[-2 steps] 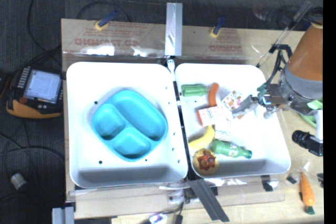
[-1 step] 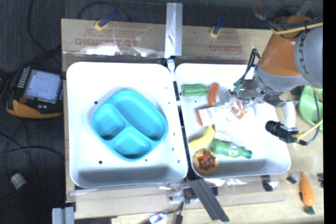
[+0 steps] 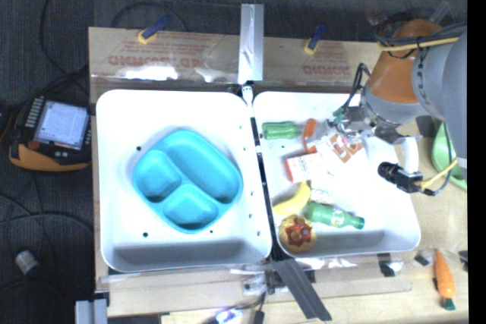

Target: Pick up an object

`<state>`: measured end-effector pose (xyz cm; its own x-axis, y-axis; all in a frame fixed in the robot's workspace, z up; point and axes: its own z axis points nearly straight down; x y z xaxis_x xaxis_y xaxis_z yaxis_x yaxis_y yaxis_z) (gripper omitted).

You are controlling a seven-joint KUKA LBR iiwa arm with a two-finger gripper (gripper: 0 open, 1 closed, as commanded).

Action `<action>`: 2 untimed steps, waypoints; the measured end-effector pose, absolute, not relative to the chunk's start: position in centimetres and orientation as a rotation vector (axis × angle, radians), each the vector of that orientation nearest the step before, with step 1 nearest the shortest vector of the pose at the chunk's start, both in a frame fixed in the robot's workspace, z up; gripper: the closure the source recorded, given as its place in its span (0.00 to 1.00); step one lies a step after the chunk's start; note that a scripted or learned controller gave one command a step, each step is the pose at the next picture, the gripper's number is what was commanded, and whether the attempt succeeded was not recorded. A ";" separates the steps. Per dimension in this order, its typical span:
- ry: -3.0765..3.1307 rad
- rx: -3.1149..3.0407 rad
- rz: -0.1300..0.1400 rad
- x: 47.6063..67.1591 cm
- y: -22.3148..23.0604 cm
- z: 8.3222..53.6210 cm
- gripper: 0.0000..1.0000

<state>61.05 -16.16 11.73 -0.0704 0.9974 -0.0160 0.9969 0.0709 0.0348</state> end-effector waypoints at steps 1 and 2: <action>2.481 1.842 0.018 64.0 -11.3 11.0 0.00; 2.444 1.894 0.039 63.4 -16.4 11.0 0.00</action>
